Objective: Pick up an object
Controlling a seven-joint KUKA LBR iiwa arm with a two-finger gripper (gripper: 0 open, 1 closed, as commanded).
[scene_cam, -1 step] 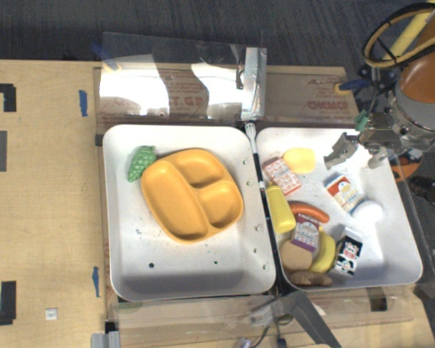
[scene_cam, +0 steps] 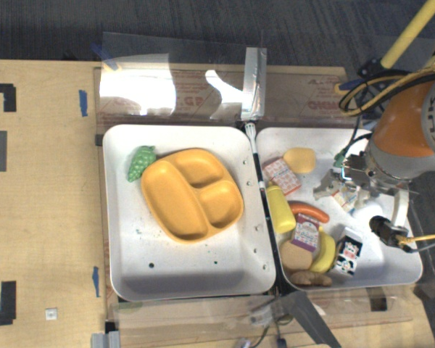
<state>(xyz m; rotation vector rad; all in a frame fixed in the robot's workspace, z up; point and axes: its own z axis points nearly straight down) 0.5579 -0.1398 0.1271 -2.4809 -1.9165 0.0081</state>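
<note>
Meanwhile, the hand point(scene_cam: 346, 188) hung low over the right bin point(scene_cam: 391, 267), and whether it was spread or pressed together could not be told. Beside it lay a hot dog point(scene_cam: 309, 212), banana point(scene_cam: 324, 252) and small carton point(scene_cam: 348, 255). An orange tray point(scene_cam: 192, 193) filled the left bin point(scene_cam: 130, 259).

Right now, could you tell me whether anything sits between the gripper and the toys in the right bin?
Nothing visible does. The gripper hangs over bare floor of the right bin, with the orange sausage, the pale yellow piece and the small black-and-white carton lying uncovered nearby.
</note>
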